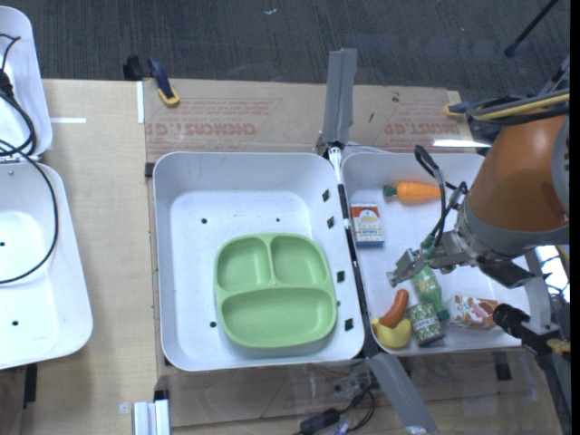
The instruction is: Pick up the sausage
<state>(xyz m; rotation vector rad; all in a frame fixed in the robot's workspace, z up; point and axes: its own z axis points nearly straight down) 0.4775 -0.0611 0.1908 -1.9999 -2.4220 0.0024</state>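
Observation:
The sausage [394, 307] is a short reddish-orange link lying at a slant near the front left of the right bin [362, 184]. Its lower end touches a yellow banana-like piece [391, 335]. My gripper [409, 266] hangs over the middle of the right bin, just up and to the right of the sausage and apart from it. Nothing shows held in it. The grey arm with its orange band [517, 184] reaches in from the right and hides the bin's right part.
Around the sausage lie a green bottle [427, 288], a green can [424, 323] and a printed packet [475, 311]. A carrot [418, 191] and a small box [367, 225] sit farther back. The left bin [181, 243] holds a green divided plate [275, 290].

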